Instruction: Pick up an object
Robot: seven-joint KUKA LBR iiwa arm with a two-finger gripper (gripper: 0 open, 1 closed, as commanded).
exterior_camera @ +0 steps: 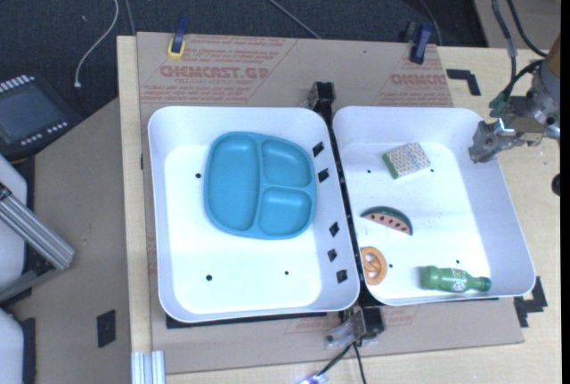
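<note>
Well, I have nothing picked up yet: my gripper (pixel 488 142) hangs at the right bin's (pixel 499 204) two o'clock rim, its grip impossible for me to judge. Sponge (pixel 407 160), watermelon slice (pixel 388 220), pretzel (pixel 372 264) and green bottle (pixel 453 280) lie untouched inside.

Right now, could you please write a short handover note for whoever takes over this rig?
Gripper: at the right bin's upper right rim, holding nothing that I can see; whether it is open or shut cannot be told.
Right bin: a speckled sponge-like block near the top, a watermelon slice in the middle, a pretzel at the lower left, and a green bottle lying on its side along the lower edge.
Left bin: a blue divided plate.
Done: nothing picked up so far.
Left: choose one object, grasp it and lift it.
</note>
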